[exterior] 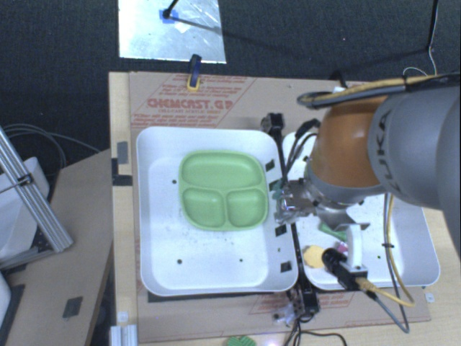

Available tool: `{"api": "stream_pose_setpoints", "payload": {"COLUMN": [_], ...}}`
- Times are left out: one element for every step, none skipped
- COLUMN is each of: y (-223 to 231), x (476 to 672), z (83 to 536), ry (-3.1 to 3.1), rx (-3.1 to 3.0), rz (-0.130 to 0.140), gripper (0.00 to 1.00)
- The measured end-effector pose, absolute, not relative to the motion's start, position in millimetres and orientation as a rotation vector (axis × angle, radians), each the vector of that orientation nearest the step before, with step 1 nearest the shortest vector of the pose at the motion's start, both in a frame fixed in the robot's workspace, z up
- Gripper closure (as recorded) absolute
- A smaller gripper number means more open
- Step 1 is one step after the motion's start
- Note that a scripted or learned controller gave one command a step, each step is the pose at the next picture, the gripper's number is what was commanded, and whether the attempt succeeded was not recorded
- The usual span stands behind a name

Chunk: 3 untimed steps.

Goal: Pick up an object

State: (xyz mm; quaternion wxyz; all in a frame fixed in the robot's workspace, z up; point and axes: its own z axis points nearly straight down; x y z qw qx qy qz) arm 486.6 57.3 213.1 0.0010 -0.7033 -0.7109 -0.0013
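Note:
My gripper (311,209) hangs low over the left part of the right bin (418,262), mostly hidden under the grey wrist and orange band. A small yellow object (313,256) lies in that bin just in front of the gripper. A green scrap (333,231) and a pink bit (343,249) peek out beside it. Whether anything sits in the gripper is hidden. A green divided plate (222,190) lies in the left bin (162,258), left of the gripper.
The arm covers most of the right bin. The ridge where the two bins meet (294,244) runs just left of the gripper. A cardboard sheet (187,103) lies under both bins, with a yellow and blue clip (194,74) at its far edge.

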Motion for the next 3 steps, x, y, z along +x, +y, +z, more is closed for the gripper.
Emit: {"api": "stream_pose_setpoints", "payload": {"y": [53, -31, -86], "x": [487.2, 551.7, 597.6], "z": [214, 188, 86], "ry": [-2.225, -2.22, -2.222], "rx": [-2.219, -2.232, -2.227], "rz": [-0.003, 0.0, -0.003], "gripper": [0.0, 0.0, 0.0]}}
